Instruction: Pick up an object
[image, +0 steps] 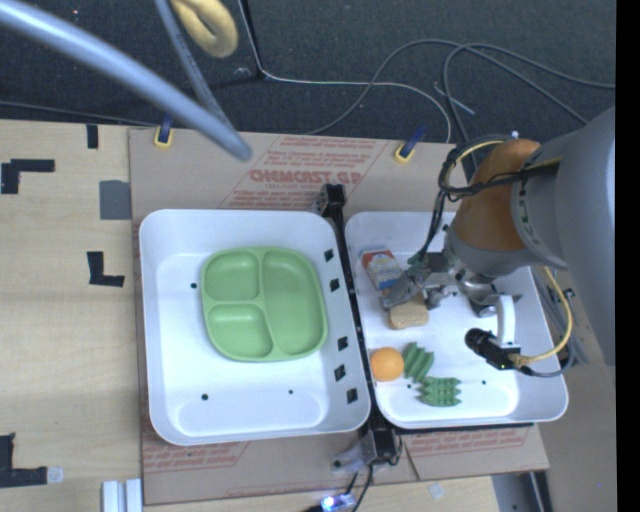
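Observation:
The right bin (530, 400) holds several small items. A tan bread-like piece (408, 316) lies near its middle, and a red and white packet (380, 266) lies behind it. An orange ball (387, 364) and green bean pods (432, 378) sit toward the front. My gripper (405, 290) reaches in from the right and hangs low, just above the tan piece and next to the packet. The wrist covers the fingertips, and I see nothing held between them.
The left bin (170, 400) contains a green divided plate (264, 302). A black clip bar (340, 290) joins the two bins. Cables loop behind the right bin, and the grey arm (570, 200) covers that bin's right side.

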